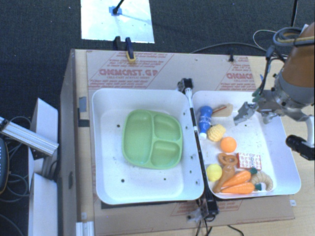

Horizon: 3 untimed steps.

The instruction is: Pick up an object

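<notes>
- Right bin (290, 154), near end: two toy carrots (239, 182) lying side by side, a pale curled piece (265, 181) just beside them, a yellow lemon-like ball (213, 172) to their left, a brown pretzel-like piece (227, 160) touching the carrots, and a small red-and-white printed box (249, 161).
- Right bin, middle: orange ball (228, 144); likely light, hard, smooth plastic, prone to rolling. Best taken across its widest part.
- Yellow corn-like piece (215, 132), touching a blue bottle (204, 118) that lies along the bin divider.
- Right bin, far end: tan sandwich-like item (223, 110).
- Gripper (244, 113): over the far right of this bin, fingers apart, nothing between them.
- Left bin (106, 132): green sectioned plate (152, 139), lying flat.
</notes>
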Each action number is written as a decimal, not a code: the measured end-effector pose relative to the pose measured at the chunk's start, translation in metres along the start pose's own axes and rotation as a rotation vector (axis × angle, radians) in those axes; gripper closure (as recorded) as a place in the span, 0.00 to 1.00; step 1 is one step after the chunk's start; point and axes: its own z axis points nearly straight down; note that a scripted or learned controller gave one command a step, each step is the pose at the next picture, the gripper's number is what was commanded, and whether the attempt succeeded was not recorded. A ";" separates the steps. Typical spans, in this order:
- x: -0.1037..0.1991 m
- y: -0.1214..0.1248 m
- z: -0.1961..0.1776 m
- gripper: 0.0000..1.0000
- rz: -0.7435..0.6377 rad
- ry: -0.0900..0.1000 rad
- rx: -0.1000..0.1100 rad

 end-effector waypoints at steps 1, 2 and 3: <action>0.013 0.016 0.099 0.00 0.001 0.001 0.003; 0.009 0.027 0.186 0.00 0.003 -0.002 0.000; 0.014 -0.001 0.187 0.00 0.002 0.001 0.002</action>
